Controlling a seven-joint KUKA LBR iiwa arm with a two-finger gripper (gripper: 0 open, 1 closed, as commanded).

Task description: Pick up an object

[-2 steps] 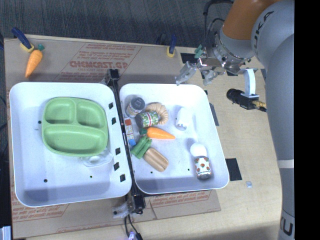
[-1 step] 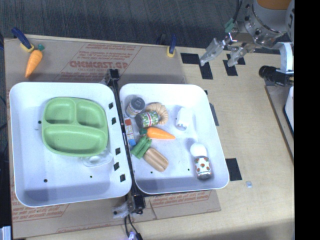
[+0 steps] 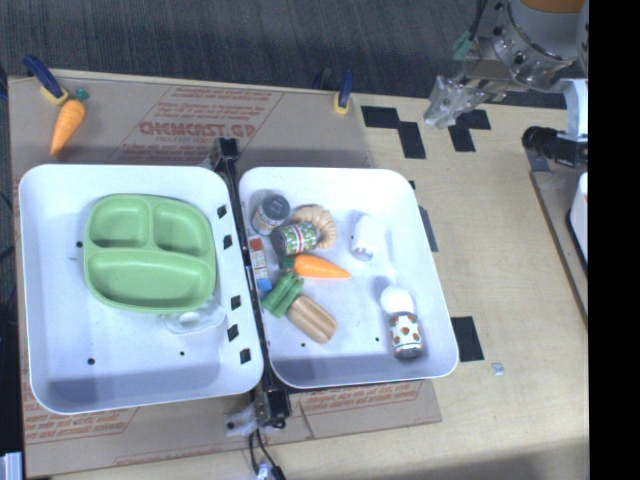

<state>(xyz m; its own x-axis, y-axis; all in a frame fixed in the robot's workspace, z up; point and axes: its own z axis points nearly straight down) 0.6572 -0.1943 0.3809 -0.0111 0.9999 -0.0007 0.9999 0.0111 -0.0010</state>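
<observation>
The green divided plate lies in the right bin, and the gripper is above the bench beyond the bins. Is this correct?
Not quite. The camera view shows the green divided plate in the left bin, not the right bin. The rest holds: the gripper is above the bench, beyond the bins.

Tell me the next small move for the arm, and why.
Probably bring the gripper down-left over the right bin, toward the carrot. It hangs above the bench beyond the bin's far right corner, with nothing held, while the objects lie inside the bin.

A robot lab: taped bench (image 3: 500, 268), two white bins (image 3: 60, 368).
</observation>
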